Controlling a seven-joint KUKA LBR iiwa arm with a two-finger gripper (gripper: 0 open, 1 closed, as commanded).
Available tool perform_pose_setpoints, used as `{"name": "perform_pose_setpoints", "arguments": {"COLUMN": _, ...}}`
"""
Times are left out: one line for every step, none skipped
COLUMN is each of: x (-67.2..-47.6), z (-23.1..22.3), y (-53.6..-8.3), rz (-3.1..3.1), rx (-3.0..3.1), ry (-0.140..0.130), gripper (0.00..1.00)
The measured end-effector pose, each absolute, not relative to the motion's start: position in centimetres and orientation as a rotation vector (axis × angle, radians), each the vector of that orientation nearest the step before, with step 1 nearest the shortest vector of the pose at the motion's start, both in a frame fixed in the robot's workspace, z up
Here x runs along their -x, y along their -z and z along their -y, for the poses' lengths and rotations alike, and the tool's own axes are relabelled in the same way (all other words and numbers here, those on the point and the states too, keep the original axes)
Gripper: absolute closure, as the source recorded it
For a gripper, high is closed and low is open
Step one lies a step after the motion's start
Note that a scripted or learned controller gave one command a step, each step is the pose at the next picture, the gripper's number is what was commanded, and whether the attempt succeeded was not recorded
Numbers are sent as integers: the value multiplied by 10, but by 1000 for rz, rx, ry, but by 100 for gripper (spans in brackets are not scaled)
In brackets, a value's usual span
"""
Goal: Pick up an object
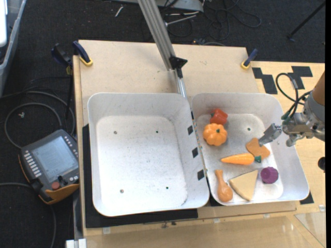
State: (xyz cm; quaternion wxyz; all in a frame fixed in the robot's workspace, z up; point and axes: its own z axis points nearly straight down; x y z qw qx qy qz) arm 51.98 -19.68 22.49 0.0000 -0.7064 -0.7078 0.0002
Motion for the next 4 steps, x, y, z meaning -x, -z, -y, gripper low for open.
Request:
{"name": "perform_pose_setpoints", "arguments": {"x": -520, "z": 197, "y": -225, "rz": 2222, "rx": 2221, "ry": 0, "gripper": 0}}
{"name": "perform_pose_setpoints", "arguments": {"x": -515, "z": 203, "y": -164, "rz": 2216, "rx": 2219, "ry": -5, "gripper": 0}}
{"name": "perform_pose_setpoints", "arguments": {"x": -512, "z": 196, "y": -101, "rz": 2216, "rx": 2217, "ry": -5, "gripper": 0}}
{"name": "perform_pose_setpoints", "arguments": {"x": -513, "z": 195, "y": -96, "rz": 2221, "rx": 2222, "ry": 0, "gripper": 0}}
